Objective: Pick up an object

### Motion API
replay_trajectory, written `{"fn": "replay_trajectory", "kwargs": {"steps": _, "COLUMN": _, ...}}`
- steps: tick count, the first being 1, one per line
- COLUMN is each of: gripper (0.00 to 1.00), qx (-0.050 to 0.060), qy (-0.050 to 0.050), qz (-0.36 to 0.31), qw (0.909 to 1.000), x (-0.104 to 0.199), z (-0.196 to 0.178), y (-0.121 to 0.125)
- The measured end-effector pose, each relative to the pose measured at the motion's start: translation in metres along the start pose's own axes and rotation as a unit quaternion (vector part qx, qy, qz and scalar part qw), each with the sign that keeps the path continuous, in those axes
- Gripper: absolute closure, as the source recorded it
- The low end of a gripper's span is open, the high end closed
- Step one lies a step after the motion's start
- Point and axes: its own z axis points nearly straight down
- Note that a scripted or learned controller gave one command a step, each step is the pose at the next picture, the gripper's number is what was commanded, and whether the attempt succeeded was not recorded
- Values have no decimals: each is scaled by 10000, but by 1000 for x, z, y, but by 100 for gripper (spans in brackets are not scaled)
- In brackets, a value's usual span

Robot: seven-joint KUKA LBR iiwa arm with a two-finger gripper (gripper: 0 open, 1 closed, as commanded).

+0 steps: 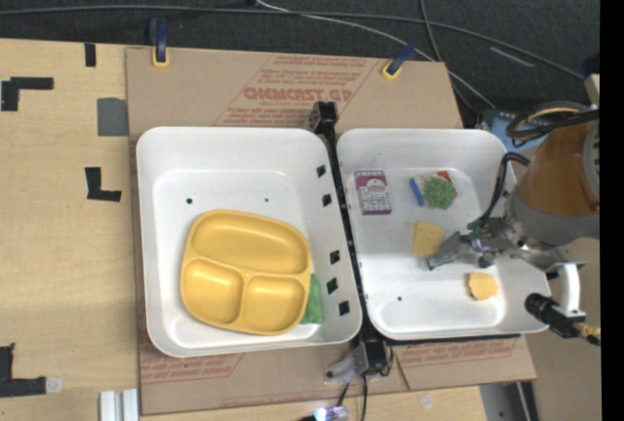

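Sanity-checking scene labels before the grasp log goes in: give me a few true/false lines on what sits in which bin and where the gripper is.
1. The yellow three-compartment plastic tray lies in the left white bin. True.
2. The small pink-and-white printed card lies in the left bin. False: it lies in the right white bin.
3. The gripper is over the right bin. True.
4. The green bumpy object sits on the yellow tray. False: it is in the right bin, near the far wall.

Probably a robotics lab: cardboard-covered bench (292, 88), loose cables (292, 10).
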Motion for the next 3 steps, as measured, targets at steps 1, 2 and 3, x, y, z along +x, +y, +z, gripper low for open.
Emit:
{"fn": "replay_trajectory", "kwargs": {"steps": 1, "gripper": 0, "qx": -33, "qy": -19, "qz": -2, "qw": 10000, "x": 0, "z": 15, "y": 1}}
{"fn": "replay_trajectory", "kwargs": {"steps": 2, "gripper": 100, "qx": -51, "qy": -34, "qz": 2, "qw": 10000, "x": -1, "z": 4, "y": 1}}
{"fn": "replay_trajectory", "kwargs": {"steps": 3, "gripper": 100, "qx": -39, "qy": -12, "qz": -4, "qw": 10000, "x": 7, "z": -41, "y": 5}}
